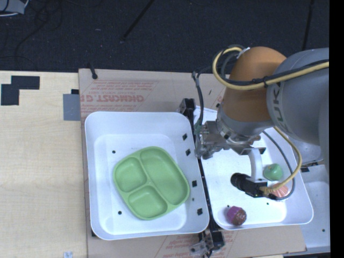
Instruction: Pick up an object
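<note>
My gripper [207,146] hangs low over the left edge of the right bin [301,219], close to the wall between the two bins, with the grey and orange wrist above it hiding much of that bin. A small dark purple ball [235,215] lies near the right bin's front edge. A pale green object [273,171] rests toward the bin's right side, and a pink-orange object [280,189] sits just in front of it, partly hidden. None of these touches the gripper.
The left bin [102,133] holds a light green divided plate [151,183] with three compartments, lying toward its front right. Cardboard [129,93] lies under both bins. A pale wooden bench top [37,165] extends to the left.
</note>
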Controlling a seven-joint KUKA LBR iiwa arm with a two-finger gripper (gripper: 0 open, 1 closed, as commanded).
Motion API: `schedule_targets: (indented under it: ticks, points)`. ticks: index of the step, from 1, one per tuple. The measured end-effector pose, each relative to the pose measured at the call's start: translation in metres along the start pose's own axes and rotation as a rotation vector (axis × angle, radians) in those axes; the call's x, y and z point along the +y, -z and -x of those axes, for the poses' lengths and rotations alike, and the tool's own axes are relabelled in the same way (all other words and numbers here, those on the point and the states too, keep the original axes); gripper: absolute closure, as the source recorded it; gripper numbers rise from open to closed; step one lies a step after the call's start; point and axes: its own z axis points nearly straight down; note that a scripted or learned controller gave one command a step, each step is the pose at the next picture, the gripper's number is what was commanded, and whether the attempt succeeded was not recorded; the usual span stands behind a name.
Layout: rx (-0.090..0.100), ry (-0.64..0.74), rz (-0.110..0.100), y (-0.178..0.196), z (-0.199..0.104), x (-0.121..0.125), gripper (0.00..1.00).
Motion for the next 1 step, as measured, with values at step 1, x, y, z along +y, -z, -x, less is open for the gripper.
schedule_targets:
  ticks: [1]
  points:
    - [-0.001, 0.0, -0.001, -0.0117, -0.0492, -0.0219, 1.0]
